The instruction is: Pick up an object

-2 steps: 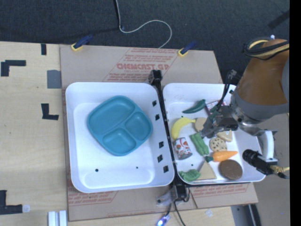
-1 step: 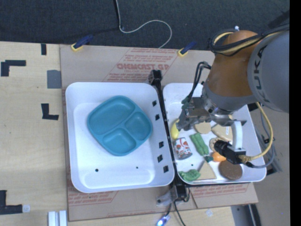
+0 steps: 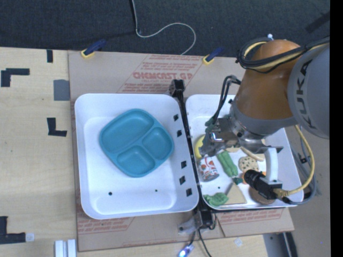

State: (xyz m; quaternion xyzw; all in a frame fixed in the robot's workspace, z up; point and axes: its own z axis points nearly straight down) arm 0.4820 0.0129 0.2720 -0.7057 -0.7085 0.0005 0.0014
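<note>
My gripper (image 3: 215, 139) hangs low over the left part of the right bin (image 3: 195, 107), under the grey and orange arm. Just below it lie a red and white packet (image 3: 209, 168) and a long green piece (image 3: 228, 164). A yellow curved thing (image 3: 199, 146) lies at the gripper's left, partly hidden by it. I see nothing held in the gripper. A tan dotted round piece (image 3: 248, 162) lies to the right of the green piece. Near the bin's front edge sit a green leafy piece (image 3: 217, 199), a beige wedge (image 3: 236, 193) and a brown round thing (image 3: 261, 197).
The left bin (image 3: 88, 170) holds a blue three-compartment plate (image 3: 136, 142) tilted in its middle. A black divider rail (image 3: 185, 143) with clips runs between the bins. The arm covers much of the right bin's back and right side.
</note>
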